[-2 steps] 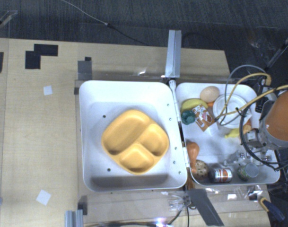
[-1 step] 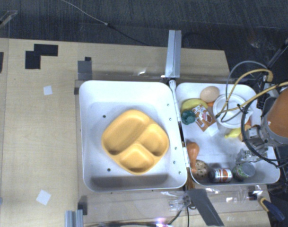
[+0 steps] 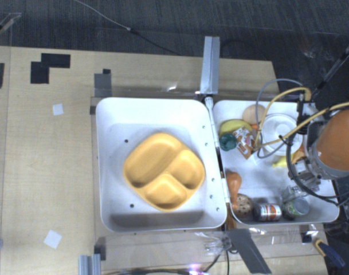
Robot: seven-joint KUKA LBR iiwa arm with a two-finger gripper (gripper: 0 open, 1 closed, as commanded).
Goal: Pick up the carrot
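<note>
Over right bin [image 3: 329, 213] | gripper [image 3: 297, 179] (grip state cannot be told) | carrot [image 3: 234, 183] lies near left wall, apart.

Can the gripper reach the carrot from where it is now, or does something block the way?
Probably yes. The carrot lies uncovered by the right bin's left wall, with bare floor between it and the arm.

Two white bins on a wooden bench, arm over the right one.

A yellow divided plate [image 3: 164, 170] lies in the left bin [image 3: 108, 153]. In the right bin [image 3: 260, 179], the carrot [image 3: 234, 183] rests near a can [image 3: 268, 212] and a banana [image 3: 232, 126].
</note>
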